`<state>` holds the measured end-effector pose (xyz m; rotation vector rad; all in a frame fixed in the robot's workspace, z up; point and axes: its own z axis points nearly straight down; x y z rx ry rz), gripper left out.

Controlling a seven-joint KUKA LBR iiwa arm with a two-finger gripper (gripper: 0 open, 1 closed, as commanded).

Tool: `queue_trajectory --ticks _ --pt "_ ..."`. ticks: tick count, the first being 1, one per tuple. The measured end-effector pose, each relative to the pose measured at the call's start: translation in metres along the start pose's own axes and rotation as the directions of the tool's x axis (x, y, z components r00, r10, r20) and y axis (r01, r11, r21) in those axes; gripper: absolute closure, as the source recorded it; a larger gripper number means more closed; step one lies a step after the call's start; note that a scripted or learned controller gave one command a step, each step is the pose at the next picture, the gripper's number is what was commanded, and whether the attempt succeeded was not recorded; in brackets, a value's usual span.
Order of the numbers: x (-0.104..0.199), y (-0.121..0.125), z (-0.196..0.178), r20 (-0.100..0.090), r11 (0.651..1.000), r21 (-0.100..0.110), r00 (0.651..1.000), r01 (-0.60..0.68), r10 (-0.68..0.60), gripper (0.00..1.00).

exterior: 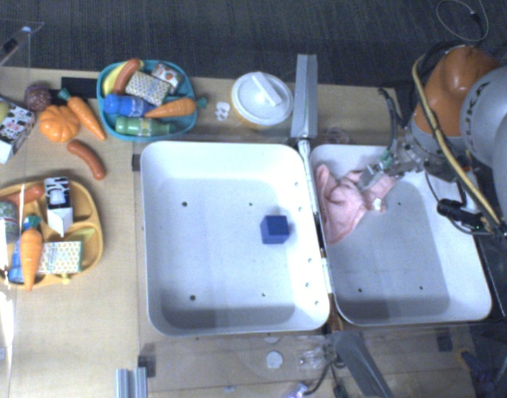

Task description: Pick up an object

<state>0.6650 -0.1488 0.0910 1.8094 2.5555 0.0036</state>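
Sitting near the front of the surface are two white bins, side by side, so things can go from one to the other. The left bin (179,247) has one blue cube (275,228) resting flat near its middle, with lots of room around it. That makes it easy to reach, but the arm is not there.

The right bin (419,288) has a soft pink cloth (343,201) bunched up in its far left corner, close to the wall between the bins. The gripper (376,175) is down on the far right edge of the cloth. I think it is going for the cloth, because that is the only thing on its side. The spot is too small and blurry to tell if it is spread wide or pinching the cloth.

Farther back and off to the left are a yellow tray (88,222), a blue bowl (146,99) and a white lid (263,98), with toy food in the tray and the bowl. They look like spare toys kept out of the way.
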Motion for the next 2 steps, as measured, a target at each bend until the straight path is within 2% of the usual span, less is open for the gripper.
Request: queue_trajectory --ticks 1,2 --pt "0.001 0.003 -0.012 0.001 1.000 -0.008 1.000 0.002 -0.002 1.00" --pt "0.026 0.016 -0.082 -0.004 0.970 0.000 0.970 0.245 -0.245 1.00"
